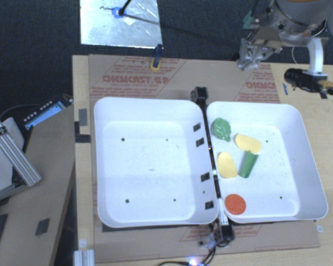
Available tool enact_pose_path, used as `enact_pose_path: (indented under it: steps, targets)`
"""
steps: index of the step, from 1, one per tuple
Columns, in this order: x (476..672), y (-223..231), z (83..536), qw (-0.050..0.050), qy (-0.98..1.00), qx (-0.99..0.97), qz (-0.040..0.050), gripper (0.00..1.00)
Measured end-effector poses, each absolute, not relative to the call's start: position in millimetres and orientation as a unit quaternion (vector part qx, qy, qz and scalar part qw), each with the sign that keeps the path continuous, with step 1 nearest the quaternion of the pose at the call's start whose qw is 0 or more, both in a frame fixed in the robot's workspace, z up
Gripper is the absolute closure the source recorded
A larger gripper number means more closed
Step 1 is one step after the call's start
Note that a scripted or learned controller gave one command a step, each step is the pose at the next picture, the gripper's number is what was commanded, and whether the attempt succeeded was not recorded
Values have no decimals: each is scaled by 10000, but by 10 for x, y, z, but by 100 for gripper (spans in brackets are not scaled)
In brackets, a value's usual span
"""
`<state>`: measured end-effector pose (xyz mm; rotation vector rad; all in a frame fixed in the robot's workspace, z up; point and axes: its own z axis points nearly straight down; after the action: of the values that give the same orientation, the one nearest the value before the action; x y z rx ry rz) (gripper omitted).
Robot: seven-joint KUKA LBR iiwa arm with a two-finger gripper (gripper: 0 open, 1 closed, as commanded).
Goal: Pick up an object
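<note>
Above the far edge of the right bin (pixel 305 148), your arm hangs high, its gripper (pixel 250 60) pointing down over the cardboard, holding nothing. Whether it is spread or closed, you cannot tell. Your objects lie in that bin: green leafy piece (pixel 221 129), yellow pieces (pixel 248 143), green stick (pixel 247 164), red disc (pixel 235 204).

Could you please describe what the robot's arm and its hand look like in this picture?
The arm is light grey metal with an orange band near the top edge of the picture. Thin cables run down its side to a compact, silvery-grey metal hand.
</note>
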<state>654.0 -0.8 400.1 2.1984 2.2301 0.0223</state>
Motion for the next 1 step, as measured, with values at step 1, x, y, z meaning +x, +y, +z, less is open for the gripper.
enact_pose_path:
  steps: [1]
  targets:
    - [6694,199,4208,20,7095,7047,25,100]
